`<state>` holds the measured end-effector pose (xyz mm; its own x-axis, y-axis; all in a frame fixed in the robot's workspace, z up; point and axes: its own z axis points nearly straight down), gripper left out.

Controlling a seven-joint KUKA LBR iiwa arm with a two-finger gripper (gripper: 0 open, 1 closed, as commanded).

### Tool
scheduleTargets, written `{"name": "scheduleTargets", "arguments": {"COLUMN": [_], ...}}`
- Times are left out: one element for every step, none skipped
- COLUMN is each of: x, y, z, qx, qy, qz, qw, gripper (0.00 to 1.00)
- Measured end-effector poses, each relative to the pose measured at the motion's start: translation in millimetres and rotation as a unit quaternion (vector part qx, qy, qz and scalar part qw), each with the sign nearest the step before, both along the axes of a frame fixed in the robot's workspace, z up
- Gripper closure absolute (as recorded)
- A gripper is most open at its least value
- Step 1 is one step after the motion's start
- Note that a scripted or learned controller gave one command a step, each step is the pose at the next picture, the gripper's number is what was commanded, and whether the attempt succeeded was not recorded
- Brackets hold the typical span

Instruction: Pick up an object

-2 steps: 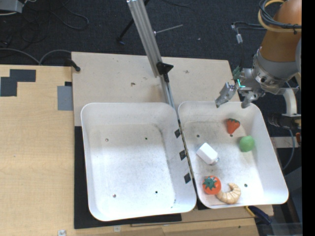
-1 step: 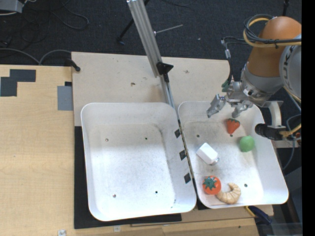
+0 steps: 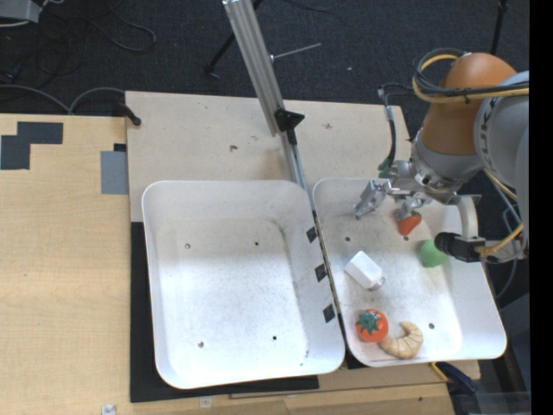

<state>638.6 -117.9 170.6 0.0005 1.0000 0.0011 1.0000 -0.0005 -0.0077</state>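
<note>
Camera view: the gripper (image 3: 406,204) hangs at the right bin's (image 3: 484,322) twelve o'clock, its fingers closed on a small red-orange object (image 3: 408,224). It looks picked up; lifting remains.

1. The arm (image 3: 484,111) is cut off by the right edge; its base is out of frame
2. The gripper (image 3: 399,199) is a small metal cluster, and whether it is open or closed cannot be told
3. The small red object (image 3: 408,224) sits just under the gripper; contact with it is unclear, and so is its identity
4. The green object (image 3: 429,253) is partly covered by a black part of the arm
</note>
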Motion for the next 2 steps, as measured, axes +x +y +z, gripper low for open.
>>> {"name": "scheduleTargets", "arguments": {"x": [2,4], "y": [-8,-10], "z": [-56,-43], "qx": [-0.0002,-0.0004], "qy": [0.001,-0.002], "qz": [-0.001,-0.003], "qw": [1.0,1.0], "gripper": [0.0,1.0]}}
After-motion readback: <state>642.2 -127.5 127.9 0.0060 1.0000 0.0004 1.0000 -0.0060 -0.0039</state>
